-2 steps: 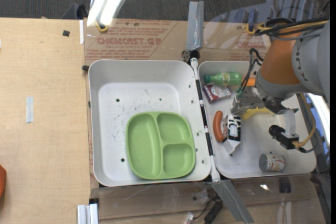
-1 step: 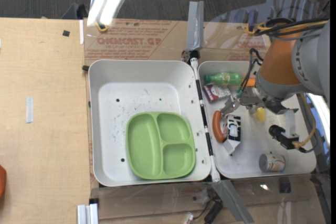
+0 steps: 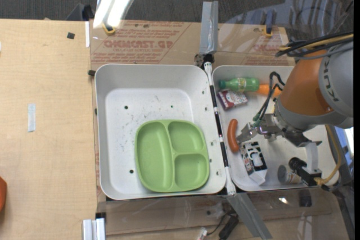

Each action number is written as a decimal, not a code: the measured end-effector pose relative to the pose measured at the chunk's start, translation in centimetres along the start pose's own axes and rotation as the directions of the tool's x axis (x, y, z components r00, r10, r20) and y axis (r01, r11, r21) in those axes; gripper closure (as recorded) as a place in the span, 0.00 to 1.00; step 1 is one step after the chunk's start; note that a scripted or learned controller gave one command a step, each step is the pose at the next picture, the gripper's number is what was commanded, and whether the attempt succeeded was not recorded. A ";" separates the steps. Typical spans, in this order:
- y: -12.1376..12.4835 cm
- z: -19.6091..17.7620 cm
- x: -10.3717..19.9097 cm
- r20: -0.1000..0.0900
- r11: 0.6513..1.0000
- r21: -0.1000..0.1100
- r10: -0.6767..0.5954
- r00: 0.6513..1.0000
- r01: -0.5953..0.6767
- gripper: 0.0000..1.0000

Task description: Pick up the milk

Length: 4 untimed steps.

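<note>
Bench [image 3: 39, 121] of pale wood, bearing two shallow white bins side by side. Left white bin [image 3: 112, 87]: one light-green three-compartment plastic plate [image 3: 171, 155] is set toward its near right corner. Right white bin [image 3: 239, 180]: a green plastic bottle with an orange cap [image 3: 241, 85] is laid along the far edge; a dark red snack packet [image 3: 231, 99] is placed just beside it; an orange-red sausage [image 3: 233, 135] is laid along the left wall; a black-and-white milk carton [image 3: 254, 161] is tipped on its side near the near edge. End effector [image 3: 251, 131] is poised just above the carton's far end, beside the sausage; whether clenched or released cannot be told.
</note>
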<state>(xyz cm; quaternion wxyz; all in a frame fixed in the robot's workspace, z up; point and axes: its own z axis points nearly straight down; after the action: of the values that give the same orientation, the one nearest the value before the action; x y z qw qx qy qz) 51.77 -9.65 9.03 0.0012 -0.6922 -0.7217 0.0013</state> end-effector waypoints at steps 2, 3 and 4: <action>-3.4 -0.7 -0.2 0.000 1.000 0.004 0.021 1.000 -0.021 1.00; -3.4 -0.7 -0.2 0.000 1.000 0.004 0.021 1.000 -0.021 0.00; -4.1 0.0 -1.7 -0.001 0.978 0.000 -0.209 0.978 0.209 0.00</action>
<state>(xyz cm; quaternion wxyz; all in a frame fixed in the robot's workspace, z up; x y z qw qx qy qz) 47.70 -11.54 9.03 0.0015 -0.6127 -0.7903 0.0008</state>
